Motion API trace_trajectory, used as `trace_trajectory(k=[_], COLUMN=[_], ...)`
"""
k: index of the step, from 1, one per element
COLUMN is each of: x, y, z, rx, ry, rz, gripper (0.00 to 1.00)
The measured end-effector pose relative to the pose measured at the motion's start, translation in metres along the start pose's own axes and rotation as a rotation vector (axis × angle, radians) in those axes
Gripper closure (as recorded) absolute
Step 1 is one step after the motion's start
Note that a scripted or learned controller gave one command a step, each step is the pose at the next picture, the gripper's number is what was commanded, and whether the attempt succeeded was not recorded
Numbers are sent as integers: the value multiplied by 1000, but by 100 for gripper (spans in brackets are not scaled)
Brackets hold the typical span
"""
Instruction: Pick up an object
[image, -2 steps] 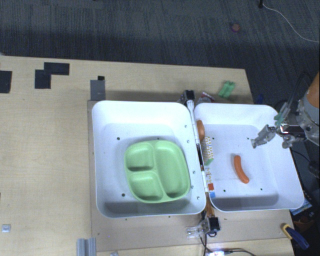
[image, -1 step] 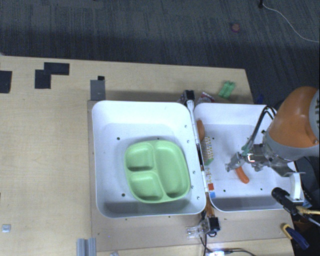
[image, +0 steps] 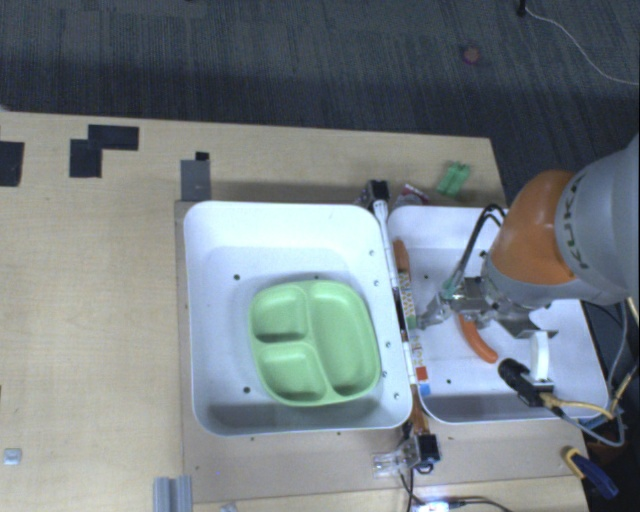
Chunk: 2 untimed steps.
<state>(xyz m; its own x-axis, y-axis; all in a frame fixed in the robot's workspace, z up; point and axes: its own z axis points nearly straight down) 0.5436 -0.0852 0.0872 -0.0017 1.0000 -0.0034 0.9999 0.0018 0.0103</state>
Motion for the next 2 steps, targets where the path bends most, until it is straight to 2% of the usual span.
trace_trajectory(k=[1,2], x=[1,8], y=[2,-55], z=[-11,-98], rx=[-6,6], ry=[0,3], rz=[-1,0], gripper=[100,100])
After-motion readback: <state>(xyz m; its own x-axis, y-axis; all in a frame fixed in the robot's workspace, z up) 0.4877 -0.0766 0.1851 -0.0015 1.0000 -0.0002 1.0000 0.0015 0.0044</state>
